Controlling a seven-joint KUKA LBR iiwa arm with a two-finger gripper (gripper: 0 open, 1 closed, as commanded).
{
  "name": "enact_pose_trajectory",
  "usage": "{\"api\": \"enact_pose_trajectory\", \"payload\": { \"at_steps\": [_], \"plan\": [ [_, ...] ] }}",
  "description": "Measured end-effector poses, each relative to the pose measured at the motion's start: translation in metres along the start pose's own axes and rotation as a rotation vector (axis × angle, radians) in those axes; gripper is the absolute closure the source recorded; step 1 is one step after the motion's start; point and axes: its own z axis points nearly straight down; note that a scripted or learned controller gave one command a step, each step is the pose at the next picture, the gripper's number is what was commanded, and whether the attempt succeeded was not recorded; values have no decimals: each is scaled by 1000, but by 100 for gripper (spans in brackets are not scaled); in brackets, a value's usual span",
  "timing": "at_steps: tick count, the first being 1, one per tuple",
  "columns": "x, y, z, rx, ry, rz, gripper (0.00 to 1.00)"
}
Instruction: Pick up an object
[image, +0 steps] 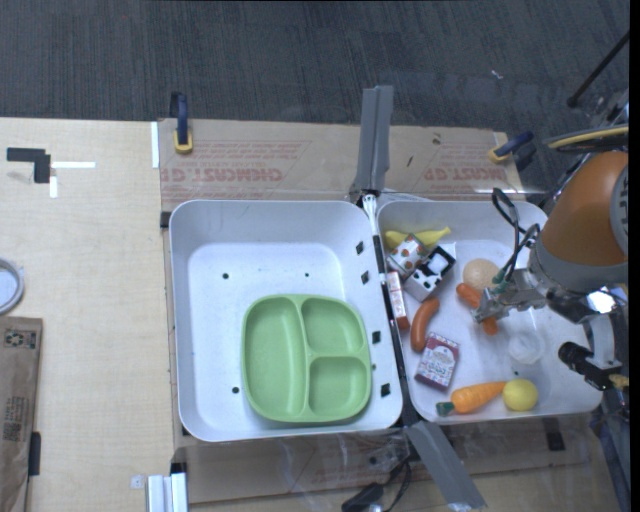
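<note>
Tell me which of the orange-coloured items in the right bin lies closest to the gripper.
The small orange piece beside the pale round ball, just left of the gripper. The carrot lies at the bin's front edge, and the sausage further left.

We are seeing a pale green divided plate (306, 358) in the white left bin (200, 300). In the white right bin (470, 235) we are seeing a yellow lemon (520, 395), an orange carrot (475, 397), a red sausage (424, 321), a pink-red carton (437, 361) and a yellow banana (420, 238). We are noticing the orange band (588, 215) on the grey arm.
</note>
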Motion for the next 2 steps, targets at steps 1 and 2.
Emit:
{"api": "enact_pose_trajectory", "payload": {
  "at_steps": [1,2],
  "plan": [
    [72,-7,-164,0,-1,-48,100],
    [28,-22,-151,1,0,-132,100]
  ]
}}
